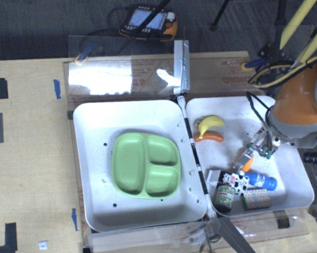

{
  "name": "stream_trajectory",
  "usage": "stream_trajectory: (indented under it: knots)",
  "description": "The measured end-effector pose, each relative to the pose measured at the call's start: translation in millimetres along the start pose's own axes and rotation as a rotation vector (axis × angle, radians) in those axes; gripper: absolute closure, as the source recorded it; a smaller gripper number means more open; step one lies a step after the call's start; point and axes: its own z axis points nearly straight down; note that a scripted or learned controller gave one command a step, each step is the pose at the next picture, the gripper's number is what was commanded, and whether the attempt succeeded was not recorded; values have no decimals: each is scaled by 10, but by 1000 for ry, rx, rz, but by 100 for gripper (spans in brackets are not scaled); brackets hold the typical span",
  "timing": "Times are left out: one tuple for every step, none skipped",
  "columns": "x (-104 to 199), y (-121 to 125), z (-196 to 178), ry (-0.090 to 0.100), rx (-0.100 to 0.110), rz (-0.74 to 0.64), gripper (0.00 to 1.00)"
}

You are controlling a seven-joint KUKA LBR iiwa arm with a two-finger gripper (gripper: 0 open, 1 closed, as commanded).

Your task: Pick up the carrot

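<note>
The carrot (209, 138), a short orange piece, lies flat in the right bin (295, 166) near its back left, touching the underside of a yellow banana (209, 124). My gripper (246, 159) reaches in from the right and hangs low over the middle of the right bin, to the right of the carrot and nearer the front, well apart from it. A small orange bit (247, 165) shows right at the gripper's tip; I cannot tell what it is. The grey arm with its orange band (299, 101) covers the bin's right back corner.
In the front of the right bin lie a blue bottle (261, 182), a patterned card box (234, 179), a dark can (224, 196) and a speckled block (255, 198), just below the gripper. The left bin (90, 154) holds a green divided plate (146, 164).
</note>
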Motion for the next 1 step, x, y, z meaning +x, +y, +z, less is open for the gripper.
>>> stream_trajectory:
  knots:
    - [-204, -123, 4, -2, 1, 256, 0]
